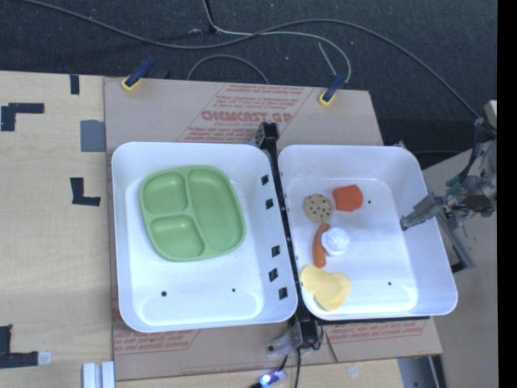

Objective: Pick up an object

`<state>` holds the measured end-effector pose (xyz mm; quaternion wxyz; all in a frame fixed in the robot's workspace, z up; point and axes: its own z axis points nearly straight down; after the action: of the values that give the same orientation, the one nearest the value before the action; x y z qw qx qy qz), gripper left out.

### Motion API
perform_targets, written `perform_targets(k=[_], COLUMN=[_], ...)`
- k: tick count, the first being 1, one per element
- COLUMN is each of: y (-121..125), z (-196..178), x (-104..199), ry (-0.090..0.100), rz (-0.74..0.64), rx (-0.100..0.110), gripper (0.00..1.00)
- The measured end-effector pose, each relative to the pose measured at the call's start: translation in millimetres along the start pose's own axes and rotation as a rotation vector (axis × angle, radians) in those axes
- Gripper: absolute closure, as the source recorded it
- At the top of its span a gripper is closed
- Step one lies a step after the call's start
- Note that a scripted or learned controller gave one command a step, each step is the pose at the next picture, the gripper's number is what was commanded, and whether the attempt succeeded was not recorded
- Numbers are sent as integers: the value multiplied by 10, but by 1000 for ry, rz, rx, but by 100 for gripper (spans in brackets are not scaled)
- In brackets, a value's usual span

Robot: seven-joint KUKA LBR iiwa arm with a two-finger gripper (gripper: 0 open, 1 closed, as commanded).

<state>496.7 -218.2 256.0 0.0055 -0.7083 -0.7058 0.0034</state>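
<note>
- Right now the gripper (410, 218) sits at the outer wall of the right bin (420, 293), on the side farthest from the left bin (129, 241); nothing lies between its tips, and whether they are spread or closed I cannot tell.
- All candidate objects lie away from the gripper, toward the divider between the bins, clustered in the right bin's inner half.
- Nearest to the gripper is the orange-red block (348, 197), toward the bin's far wall from it.
- Just beside that block, closer to the divider, rests the round speckled cookie (318, 208).
- Nearer the bin's front wall, a small white piece (335, 240) lies touching an orange sausage-like piece (320, 247), whose long axis runs roughly parallel to the divider.
- By the front wall sits a yellow lump (326, 287), well apart from the gripper.
- Over in the left bin lies a green divided plate (192, 213), farthest of all.
- Judging by this, the arm is barely over the bin's edge, low and reaching in from outside; a reach toward the divider is what any grasp would call for.
</note>
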Motion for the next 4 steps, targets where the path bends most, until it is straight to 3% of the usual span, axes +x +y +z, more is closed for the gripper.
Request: perform_targets(k=[1,4], y=[24,69], z=[-61,1677], x=[7,22], ry=[-3,-3], rz=[-5,-4], rx=[-11,-8], gripper=[0,0])
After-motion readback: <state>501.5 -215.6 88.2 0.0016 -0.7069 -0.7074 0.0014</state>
